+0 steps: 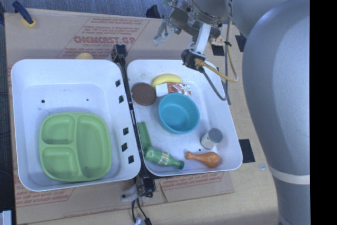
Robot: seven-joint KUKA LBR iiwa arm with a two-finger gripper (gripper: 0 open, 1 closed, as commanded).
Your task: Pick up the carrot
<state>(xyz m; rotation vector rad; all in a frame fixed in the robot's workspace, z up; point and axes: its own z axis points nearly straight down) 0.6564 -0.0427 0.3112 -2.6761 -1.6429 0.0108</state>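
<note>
My jaws, their spread impossible to tell, hang near the banana (166,80), so I should cross the bowl (179,113) and straddle the carrot (202,158) crosswise.

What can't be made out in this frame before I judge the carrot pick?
All in the camera view:
1. Orange-brown bulb-ended item at the right bin's front: too blurred to tell whether it is the carrot.
2. Yellow curved banana-like piece: lower edge covered by the small white and red box.
3. That box: partly behind the blue plastic bowl; print too small to read.
4. Grey arm: cut off by the top edge.
</note>
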